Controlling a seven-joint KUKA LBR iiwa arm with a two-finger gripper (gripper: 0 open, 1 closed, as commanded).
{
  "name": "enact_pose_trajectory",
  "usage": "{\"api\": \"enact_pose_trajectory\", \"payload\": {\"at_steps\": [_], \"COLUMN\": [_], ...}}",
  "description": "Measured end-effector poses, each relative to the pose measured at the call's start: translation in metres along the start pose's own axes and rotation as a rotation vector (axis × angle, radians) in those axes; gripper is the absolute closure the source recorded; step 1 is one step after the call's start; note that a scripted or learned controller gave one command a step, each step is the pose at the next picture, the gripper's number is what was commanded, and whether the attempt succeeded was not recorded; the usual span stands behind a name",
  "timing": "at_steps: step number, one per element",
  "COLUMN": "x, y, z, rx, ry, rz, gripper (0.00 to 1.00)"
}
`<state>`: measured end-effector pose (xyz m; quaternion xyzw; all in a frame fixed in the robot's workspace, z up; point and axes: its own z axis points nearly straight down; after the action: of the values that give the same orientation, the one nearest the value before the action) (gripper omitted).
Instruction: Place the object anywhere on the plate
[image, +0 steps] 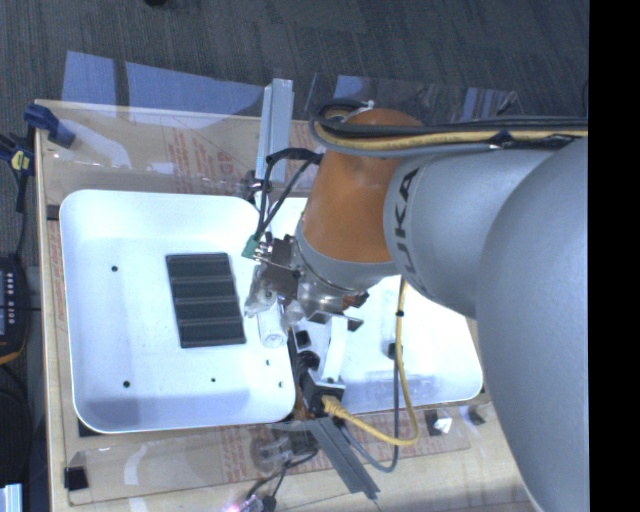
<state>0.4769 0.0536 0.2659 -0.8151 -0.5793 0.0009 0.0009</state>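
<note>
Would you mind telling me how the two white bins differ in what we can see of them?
The left bin is in open view and holds a dark ribbed plate; the right bin is largely covered by the arm. The left bin looks evenly lit, while the right bin's visible floor glares brightly. Both are shallow, white and round-cornered.

Arm (470, 230) reaches in from right, orange band above the wrist, covering most of right bin (440, 385). Gripper (268, 300) sits over right edge of left bin (100, 300). Dark ribbed rectangular plate (205, 299) lies flat in left bin, just beside gripper. Yellow cable (400, 400) hangs by wrist.
</note>
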Motion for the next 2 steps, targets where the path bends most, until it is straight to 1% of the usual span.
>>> {"api": "enact_pose_trajectory", "payload": {"at_steps": [1, 2], "x": [0.083, 0.058], "y": [-0.031, -0.021], "z": [0.037, -0.029], "rx": [0.006, 0.001], "ry": [-0.003, 0.0], "rz": [0.188, 0.065], "gripper": [1.0, 1.0]}}
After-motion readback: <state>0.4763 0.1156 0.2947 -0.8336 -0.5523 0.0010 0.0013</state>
